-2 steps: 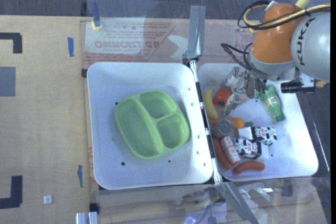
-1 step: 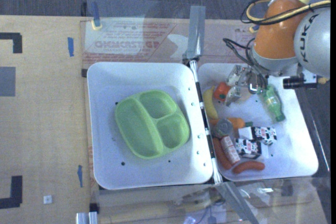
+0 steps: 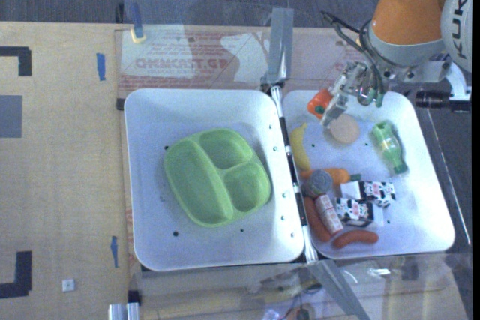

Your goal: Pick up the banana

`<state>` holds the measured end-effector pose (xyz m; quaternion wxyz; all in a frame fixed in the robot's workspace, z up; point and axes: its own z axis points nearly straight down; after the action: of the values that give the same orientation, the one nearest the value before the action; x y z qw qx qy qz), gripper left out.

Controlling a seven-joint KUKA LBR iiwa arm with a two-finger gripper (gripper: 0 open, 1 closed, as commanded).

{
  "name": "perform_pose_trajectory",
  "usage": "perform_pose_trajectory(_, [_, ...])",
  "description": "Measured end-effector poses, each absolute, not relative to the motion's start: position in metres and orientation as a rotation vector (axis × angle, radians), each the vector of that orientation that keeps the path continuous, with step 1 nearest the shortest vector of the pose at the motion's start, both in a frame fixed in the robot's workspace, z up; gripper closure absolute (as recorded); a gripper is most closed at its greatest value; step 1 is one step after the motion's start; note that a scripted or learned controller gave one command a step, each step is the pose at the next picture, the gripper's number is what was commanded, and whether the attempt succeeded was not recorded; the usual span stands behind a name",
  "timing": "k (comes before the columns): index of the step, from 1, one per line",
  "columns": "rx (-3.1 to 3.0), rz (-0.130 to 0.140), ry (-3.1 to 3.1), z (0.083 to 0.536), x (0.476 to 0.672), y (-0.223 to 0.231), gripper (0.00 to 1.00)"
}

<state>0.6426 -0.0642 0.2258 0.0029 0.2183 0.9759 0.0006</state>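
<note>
The bench [image 3: 60, 161] is pale wood, marked with black corner brackets and small blue tape strips. The left bin [image 3: 150, 236] is smooth white plastic with rounded corners, and in it lies a matte green tray [image 3: 217, 176], a rounded shape split into three compartments. Just past the ridge between the bins, the banana [image 3: 300, 148] lies in the right bin [image 3: 435, 221] against its left wall: a short, curved yellow piece, smooth-skinned, running roughly along the wall and touched by nothing above it. Below it cluster a grey round lump [image 3: 320, 182], an orange piece [image 3: 339, 175], a red packet [image 3: 328, 213], a black-and-white patterned carton [image 3: 365, 200] and a glossy reddish sausage [image 3: 355, 239]. Up by the bin's far edge, an orange item [image 3: 319, 103] sits next to a flat tan disc [image 3: 345, 131]. The gripper [image 3: 336, 112] hangs over these two, well apart from the banana; its metal fingers look slightly apart, with nothing between them. Right of the disc lies a translucent green bottle [image 3: 388, 146]. The arm [image 3: 409, 4] is a glossy orange dome above grey.
</note>
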Motion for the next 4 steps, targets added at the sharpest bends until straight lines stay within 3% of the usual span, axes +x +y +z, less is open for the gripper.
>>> perform_pose_trajectory(1, [0.962,0.000,2.988,0.397,0.625,-0.011,1.00])
perform_pose_trajectory(2, [0.927,0.000,3.001,0.273,0.558,0.030,1.00])
perform_pose_trajectory(3, [0.704,0.002,3.058,0.184,0.644,0.018,1.00])
perform_pose_trajectory(4, [0.780,0.002,3.042,0.184,0.632,0.075,1.00])
